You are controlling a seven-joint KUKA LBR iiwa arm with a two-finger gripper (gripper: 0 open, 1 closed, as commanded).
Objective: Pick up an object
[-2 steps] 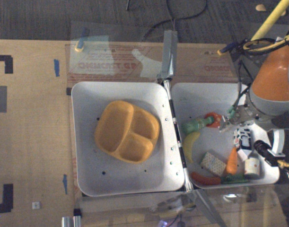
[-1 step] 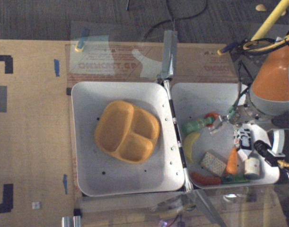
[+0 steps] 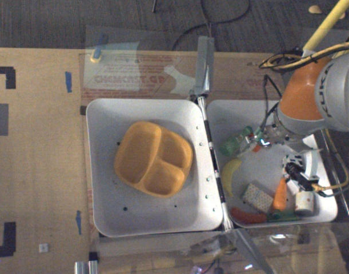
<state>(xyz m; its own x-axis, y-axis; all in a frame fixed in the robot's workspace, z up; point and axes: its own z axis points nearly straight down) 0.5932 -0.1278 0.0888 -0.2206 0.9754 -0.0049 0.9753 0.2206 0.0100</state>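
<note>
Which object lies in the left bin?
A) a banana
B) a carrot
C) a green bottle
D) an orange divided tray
D: the orange divided tray rests on the floor of the left bin, near its middle.

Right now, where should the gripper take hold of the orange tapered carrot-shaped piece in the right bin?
Take the orange tapered carrot-shaped piece across its middle, from straight above. It lies flat and slim, so a grip likely spans its width, between the speckled block and the small white cup.
</note>
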